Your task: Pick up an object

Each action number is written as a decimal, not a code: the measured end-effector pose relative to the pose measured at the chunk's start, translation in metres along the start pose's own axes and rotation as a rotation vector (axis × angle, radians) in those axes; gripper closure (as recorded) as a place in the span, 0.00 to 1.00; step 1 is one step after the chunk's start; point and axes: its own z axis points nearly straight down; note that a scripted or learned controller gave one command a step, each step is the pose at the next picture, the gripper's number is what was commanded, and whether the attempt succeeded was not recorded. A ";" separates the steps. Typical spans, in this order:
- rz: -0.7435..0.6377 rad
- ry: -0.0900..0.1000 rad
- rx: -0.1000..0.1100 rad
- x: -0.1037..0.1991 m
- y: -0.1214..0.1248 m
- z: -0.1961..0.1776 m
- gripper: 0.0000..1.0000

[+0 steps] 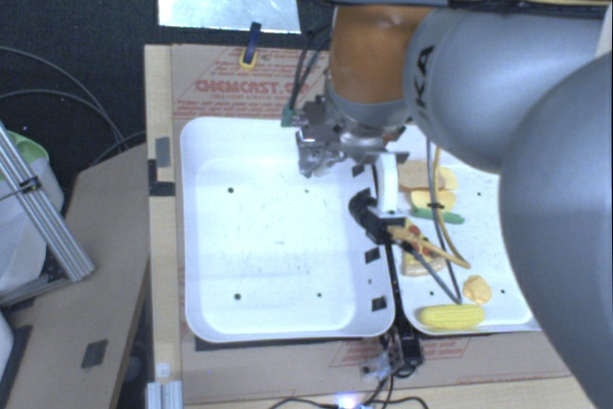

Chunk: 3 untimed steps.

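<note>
The pickable stuff is all in the right bin (484, 249). There's a yellow corn cob (452, 316) lying along the near edge, with a small yellow lump (476, 289) just above it. Further back there's a thin green stick (452, 217) and a pale tan piece (419, 175) near the bin's far left corner. A few more tan and yellowish bits sit between those, bunched against the wall that the 2 bins share, but they're too jumbled for me to name.

The hand (314, 160) is well apart from all of that. It's over the far right corner of the left bin (259, 244), pointing down. From this angle I can't tell whether it's wide or narrow, the wrist blocks too much. The arm (498, 43) comes in big from the right, orange band up top, and it covers a good chunk of the right bin.

The left bin's floor has a few small dark specks on it. Both bins sit on a sheet of cardboard (239, 86) with red lettering, and that's on a tan surface (105, 235).
</note>
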 end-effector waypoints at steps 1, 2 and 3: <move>0.012 -0.003 0.005 -0.072 -0.037 0.087 1.00; 0.010 -0.001 0.000 -0.110 -0.085 0.083 1.00; 0.005 -0.001 -0.021 -0.139 -0.082 -0.043 1.00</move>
